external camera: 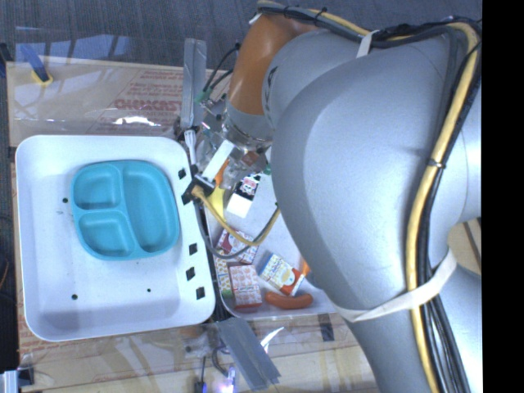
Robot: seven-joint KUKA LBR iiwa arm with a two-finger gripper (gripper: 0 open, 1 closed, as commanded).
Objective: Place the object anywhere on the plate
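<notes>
A light blue plate (125,209) with three compartments lies in the left white bin (49,301), with nothing on it. My gripper (233,188) hangs below the orange wrist band, over the left edge of the right bin (225,301), just right of the wall between the bins. Small white and black parts show at its tip, and I cannot make out whether it holds anything. Below it in the right bin lie a red and white carton (244,285), a small juice box (279,271) and an orange sausage (288,301).
The grey arm (368,162) covers most of the right bin. A yellow cable (219,211) loops down from the gripper over a flat printed packet (232,241). Clear plastic sheeting (98,97) lies behind the bins, and a grey bracket (250,352) stands at the front.
</notes>
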